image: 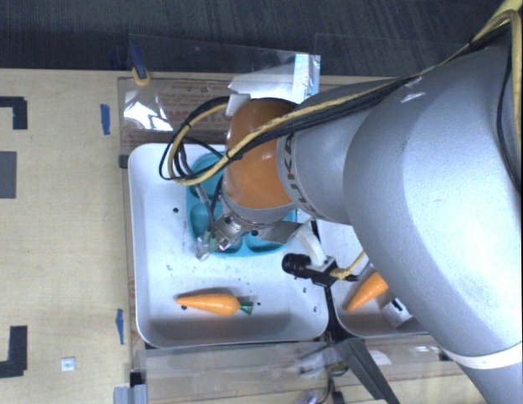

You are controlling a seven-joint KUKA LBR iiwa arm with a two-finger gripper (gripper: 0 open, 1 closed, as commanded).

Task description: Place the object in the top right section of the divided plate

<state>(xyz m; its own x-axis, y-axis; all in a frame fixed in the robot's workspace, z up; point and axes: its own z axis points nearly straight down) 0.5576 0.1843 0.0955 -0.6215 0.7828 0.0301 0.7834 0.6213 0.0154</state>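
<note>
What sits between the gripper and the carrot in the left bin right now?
Nothing: in the camera view, bare white bin floor separates the gripper, over the blue plate, from the carrot lying nearer the front wall.

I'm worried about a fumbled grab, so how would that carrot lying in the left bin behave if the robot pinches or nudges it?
The carrot looks round and tapered, so a nudge would probably roll it in a curve. Its smooth, glossy skin suggests a stiff toy that may slip from a pinch near the thin tip.
</note>
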